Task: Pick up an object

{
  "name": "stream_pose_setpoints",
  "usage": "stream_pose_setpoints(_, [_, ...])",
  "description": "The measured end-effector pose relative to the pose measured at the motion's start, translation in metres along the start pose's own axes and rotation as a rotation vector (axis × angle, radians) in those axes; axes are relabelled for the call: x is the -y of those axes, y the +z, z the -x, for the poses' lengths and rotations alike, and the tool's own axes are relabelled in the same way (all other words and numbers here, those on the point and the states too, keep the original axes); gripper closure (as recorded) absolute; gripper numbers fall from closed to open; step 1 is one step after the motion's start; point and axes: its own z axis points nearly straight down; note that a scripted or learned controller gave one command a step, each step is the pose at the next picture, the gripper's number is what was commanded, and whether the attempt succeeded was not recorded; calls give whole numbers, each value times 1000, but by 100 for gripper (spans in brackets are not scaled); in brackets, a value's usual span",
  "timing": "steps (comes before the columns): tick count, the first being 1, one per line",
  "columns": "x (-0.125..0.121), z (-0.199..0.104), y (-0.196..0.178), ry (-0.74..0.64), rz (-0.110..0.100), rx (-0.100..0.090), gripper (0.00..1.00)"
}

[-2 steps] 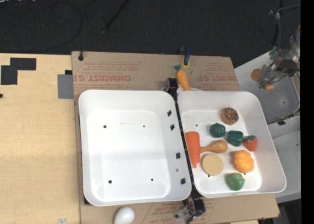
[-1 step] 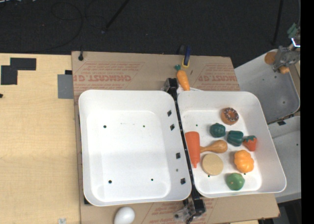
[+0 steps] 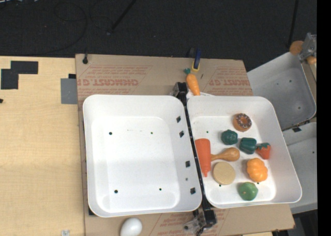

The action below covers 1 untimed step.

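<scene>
**A:** Which one do you go for?

**B:** The doughnut [image 3: 242, 122]. It lies in the right bin [image 3: 287, 178] and is the piece closest to my hand [image 3: 309, 49], which hangs out past the bin's far corner. Whether my hand is wide or narrow, I cannot tell.

**A:** How will it handle?

**B:** It looks like a toy: light, stiff, probably smooth plastic, so it may slip. I'd take it from above, across its outer rim.

**A:** And room?

**B:** There is bare bin floor all round it. The dark green piece [image 3: 229, 137] is its nearest neighbour, apart from it on the side away from my hand. The bin wall on my hand's side is near but not touching. The left bin [image 3: 103, 126] lies beyond everything, with open room.
</scene>
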Motion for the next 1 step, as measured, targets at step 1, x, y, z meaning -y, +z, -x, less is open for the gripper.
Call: stream_pose_setpoints(1, [0,-1,-28,-3,-3,-1,100])
